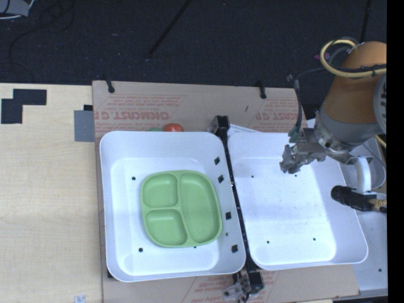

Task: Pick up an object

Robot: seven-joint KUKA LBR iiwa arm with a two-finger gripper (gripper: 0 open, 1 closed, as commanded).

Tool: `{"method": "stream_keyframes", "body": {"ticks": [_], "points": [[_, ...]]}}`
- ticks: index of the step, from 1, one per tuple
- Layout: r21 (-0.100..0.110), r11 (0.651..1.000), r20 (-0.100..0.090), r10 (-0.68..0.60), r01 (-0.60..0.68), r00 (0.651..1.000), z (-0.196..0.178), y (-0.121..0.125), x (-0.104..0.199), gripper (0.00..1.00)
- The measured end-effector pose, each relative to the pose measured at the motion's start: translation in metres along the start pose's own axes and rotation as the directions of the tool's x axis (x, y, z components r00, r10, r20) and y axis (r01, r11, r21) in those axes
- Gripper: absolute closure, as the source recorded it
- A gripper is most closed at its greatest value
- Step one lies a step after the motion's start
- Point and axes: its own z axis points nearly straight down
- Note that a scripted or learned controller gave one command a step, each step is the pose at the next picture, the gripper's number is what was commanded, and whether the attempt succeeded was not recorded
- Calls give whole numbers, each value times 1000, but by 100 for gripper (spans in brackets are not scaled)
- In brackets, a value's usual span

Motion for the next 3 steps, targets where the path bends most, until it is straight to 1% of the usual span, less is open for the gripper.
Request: {"method": "stream_keyframes", "body": {"ticks": [1,2,3], "points": [[-1,1000,0,-1,1,1000,6,-1,50,100],[-1,1000,0,-1,1,1000,-1,-17,103,100],[1,1000,1,-1,1,1000,17,-32,150,100]]}}
